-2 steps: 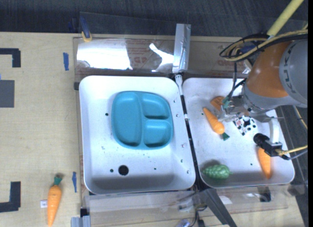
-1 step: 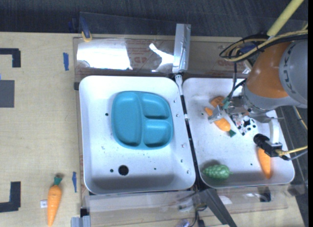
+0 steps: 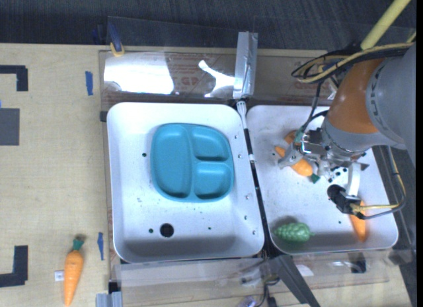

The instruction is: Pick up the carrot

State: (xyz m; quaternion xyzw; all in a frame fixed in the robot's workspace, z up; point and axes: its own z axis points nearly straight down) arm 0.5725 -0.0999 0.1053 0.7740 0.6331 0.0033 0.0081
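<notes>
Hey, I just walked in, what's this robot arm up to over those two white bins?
The grey arm reaches in from the right, with its gripper down in the right bin, over some orange pieces that look like carrot. Whether it holds any of them is unclear. A green vegetable lies near that bin's front edge and another orange piece sits towards its right corner. The left bin holds a blue divided tray. A toy carrot lies on the bench outside the bins, at the front left.

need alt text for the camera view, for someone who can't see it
The grey arm's gripper is low in the right white bin over orange pieces, with a green vegetable nearer the front. The left bin holds a blue divided plate; a toy carrot lies on the bench outside.
</notes>
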